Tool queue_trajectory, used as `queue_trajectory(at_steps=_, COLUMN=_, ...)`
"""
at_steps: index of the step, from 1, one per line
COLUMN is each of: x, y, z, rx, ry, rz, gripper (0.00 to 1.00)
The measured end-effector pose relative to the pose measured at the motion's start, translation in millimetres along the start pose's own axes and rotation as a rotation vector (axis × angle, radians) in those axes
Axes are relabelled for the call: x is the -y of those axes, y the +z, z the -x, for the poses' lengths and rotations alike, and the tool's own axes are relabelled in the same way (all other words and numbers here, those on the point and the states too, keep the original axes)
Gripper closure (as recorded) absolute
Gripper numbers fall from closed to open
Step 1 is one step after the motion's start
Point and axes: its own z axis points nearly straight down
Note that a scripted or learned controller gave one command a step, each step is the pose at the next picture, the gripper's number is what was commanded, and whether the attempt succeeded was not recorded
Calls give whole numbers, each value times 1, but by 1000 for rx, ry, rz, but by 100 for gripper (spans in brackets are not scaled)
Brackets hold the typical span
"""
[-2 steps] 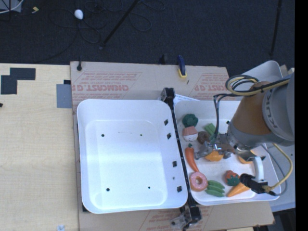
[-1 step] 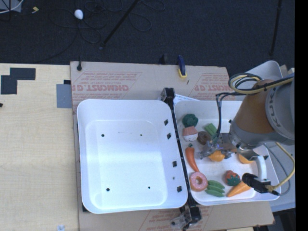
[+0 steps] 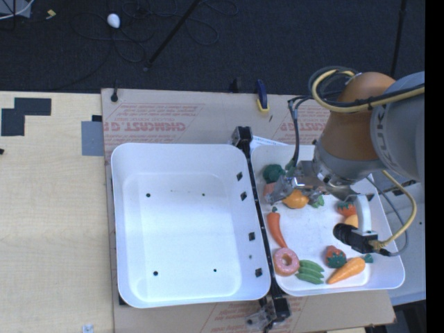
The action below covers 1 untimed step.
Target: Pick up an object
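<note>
Dark carpeted floor [image 3: 222, 40] strewn with looping black cables [image 3: 173, 19] and a small white ball [image 3: 114, 21]. Below it, pale wooden bench [image 3: 48, 220] bearing grey and black patches, topped by printed brown cardboard sheet [image 3: 166, 120].

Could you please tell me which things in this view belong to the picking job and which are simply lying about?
Job:
- grey end effector
- right white plastic bin
- round orange toy fruit
- long orange toy carrot
- pink ring doughnut toy
- green toy pea pod

Lying about:
- left white plastic bin
- blue clamp
- white ball on floor
</note>
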Motion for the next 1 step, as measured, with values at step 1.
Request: queue_trajectory(at_steps=1, x=-21, y=-40, z=-58, rx=1, ry=2, rz=-3, gripper=100)
